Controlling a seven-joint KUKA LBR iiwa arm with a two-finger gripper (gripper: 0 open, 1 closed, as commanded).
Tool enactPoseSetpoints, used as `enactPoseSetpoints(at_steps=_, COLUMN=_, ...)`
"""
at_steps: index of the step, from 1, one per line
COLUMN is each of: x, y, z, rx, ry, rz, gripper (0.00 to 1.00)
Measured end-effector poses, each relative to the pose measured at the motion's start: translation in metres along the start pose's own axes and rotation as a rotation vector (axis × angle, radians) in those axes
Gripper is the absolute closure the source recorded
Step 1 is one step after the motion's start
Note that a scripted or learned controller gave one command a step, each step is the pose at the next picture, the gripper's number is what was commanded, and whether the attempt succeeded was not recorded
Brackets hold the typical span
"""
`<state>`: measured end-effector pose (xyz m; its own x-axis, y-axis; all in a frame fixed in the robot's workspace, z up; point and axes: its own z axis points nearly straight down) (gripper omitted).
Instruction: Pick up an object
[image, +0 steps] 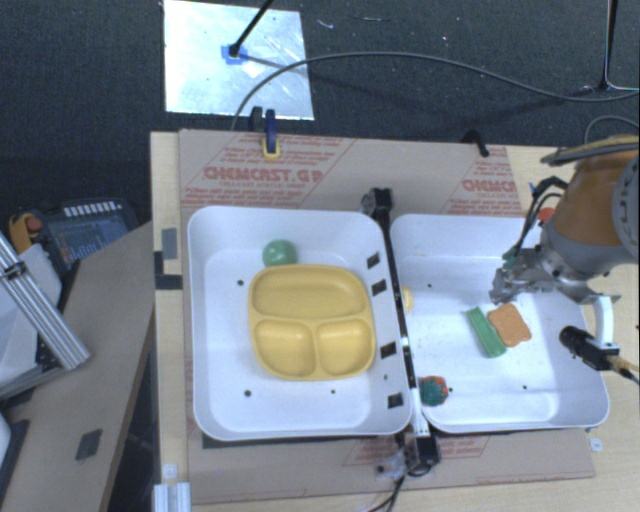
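Two white bins (300, 225) fill the bench, and just below the gripper (505, 288) (whether clenched or released I cannot tell) lie a green bar (485, 332) touching an orange piece (511, 325) — both probably light, stiff, best pinched across their narrow width.

Bench (330, 160) under me carried two white bins. Right bin (480, 405) sat directly beneath my gripper (508, 285). Left bin (220, 300) lay beside it, on far side from my arm, edges touching.
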<state>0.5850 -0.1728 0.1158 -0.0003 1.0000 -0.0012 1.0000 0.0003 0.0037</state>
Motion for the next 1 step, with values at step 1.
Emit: enactPoseSetpoints(at_steps=1, x=0.0053, y=0.0106, z=-0.0537, rx=-0.002, ry=0.000, rz=-0.004, gripper=1.00)
